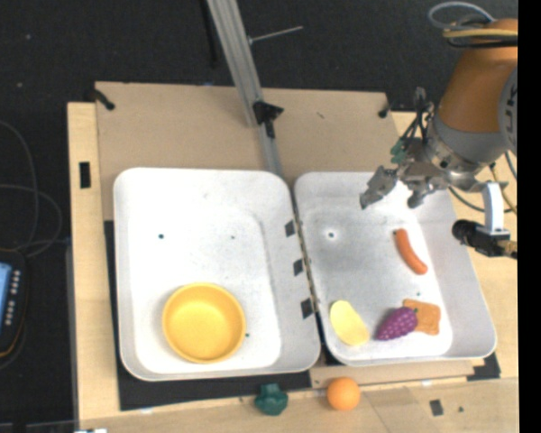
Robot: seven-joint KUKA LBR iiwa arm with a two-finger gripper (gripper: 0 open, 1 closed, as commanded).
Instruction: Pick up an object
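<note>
Four toys are seen in the right bin (343,192) — the sausage (410,251) nearest below the hand (398,192), which is held open and empty above, apparently poised for descent.

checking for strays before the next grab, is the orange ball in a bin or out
Out. The orange ball lies on the bench in front of the right bin, beside a small green object.
</note>
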